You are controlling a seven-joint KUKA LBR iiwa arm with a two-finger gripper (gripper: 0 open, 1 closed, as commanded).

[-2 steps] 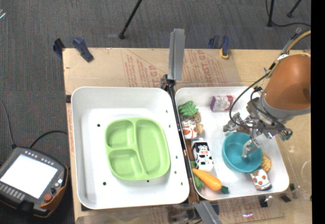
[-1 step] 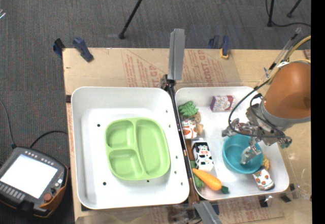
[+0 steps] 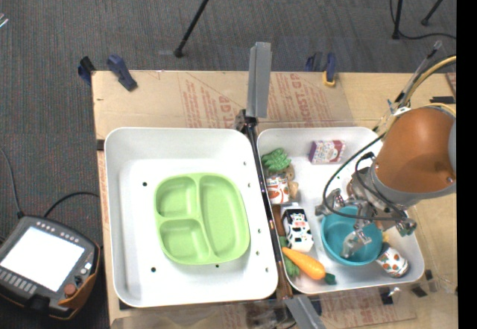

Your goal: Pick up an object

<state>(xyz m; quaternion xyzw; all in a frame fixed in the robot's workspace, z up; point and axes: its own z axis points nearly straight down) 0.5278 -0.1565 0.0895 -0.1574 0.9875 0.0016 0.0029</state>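
Two bins sit side by side on the counter (image 3: 179, 100). The left bin (image 3: 123, 163) holds a divided plate (image 3: 201, 217) near its middle. In the right bin (image 3: 358, 135), a small carton (image 3: 326, 151) lies by the far edge. Along its left edge, from far to near, lie a leafy toy (image 3: 276, 160), a can (image 3: 278, 189), a cow-patterned box (image 3: 297, 229) and a carrot (image 3: 304, 262). A bowl (image 3: 337, 244) sits toward the near right corner, with the hand (image 3: 356, 243) over it and a small cup (image 3: 392, 262) just to its right.

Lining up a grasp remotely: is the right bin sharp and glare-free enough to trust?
Camera view: even, soft lighting, no harsh glare on the right bin; the carrot and cow toy read clearly; the pincer over the teal bowl looks slightly soft, its tips hard to resolve.
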